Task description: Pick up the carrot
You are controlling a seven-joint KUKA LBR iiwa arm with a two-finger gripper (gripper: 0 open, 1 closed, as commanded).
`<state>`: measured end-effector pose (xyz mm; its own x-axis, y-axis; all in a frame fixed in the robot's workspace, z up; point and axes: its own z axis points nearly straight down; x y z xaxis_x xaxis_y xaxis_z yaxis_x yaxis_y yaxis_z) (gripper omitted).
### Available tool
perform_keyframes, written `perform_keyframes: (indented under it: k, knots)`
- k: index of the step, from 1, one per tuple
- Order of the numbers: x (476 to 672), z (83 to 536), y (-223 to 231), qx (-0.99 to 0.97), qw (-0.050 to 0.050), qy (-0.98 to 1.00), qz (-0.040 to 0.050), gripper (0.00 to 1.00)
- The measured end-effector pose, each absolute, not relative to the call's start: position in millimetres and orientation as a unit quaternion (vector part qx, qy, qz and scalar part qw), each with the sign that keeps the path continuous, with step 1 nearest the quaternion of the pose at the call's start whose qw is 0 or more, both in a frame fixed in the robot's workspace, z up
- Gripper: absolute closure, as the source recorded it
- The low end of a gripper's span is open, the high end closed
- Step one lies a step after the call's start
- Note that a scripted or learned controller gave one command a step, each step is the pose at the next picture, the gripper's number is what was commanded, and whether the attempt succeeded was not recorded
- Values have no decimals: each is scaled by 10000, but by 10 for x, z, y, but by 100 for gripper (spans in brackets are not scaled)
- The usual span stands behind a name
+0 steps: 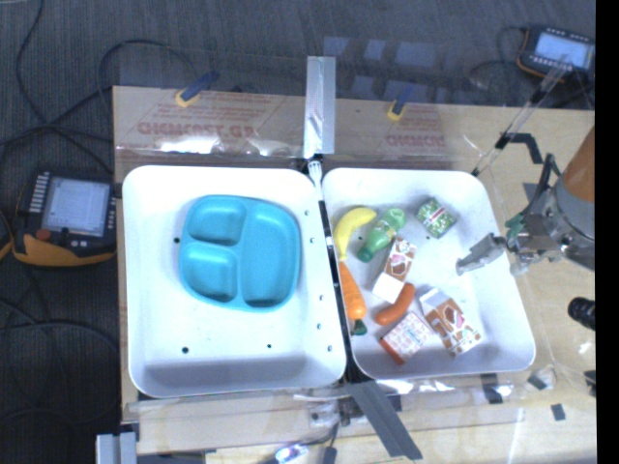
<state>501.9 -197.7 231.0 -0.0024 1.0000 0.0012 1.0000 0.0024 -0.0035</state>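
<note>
Carrot (350, 296) lies along the left wall of the right bin (488, 206), its green top pointing toward the near edge, as you look down on the desk (193, 119). Just to its right you see an orange-red sausage (395, 304), lying at a slant, and a small white carton (396, 264) touching the sausage's upper end. Above the carrot sit a yellow banana (351, 225) and a green bottle-shaped toy (380, 235), side by side. A green-and-white box (436, 217) rests farther toward the back right, and two red-and-white cartons (432, 328) lie near the bin's front wall. Your hand (481, 254) hangs over the right side of the same bin, well apart from the carrot; you can see nothing between its fingers, though whether they stand wide or narrow cannot be told from this angle. In the left bin (155, 356) a blue divided tray (240, 250) sits near the middle.
</note>
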Motion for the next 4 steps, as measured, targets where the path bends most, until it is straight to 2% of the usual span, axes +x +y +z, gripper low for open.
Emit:
perform_keyframes:
  k: [1,2,3,4]
  knots:
    - [5199,2049,-1132,-6631,18,-7485,11,0]
    - [5078,1821,-483,-7200,23,-6940,20,0]
    - [5332,1991,-725,-7269,11,-6867,15,0]
    - [5332,1991,-724,-7269,11,-6868,15,0]
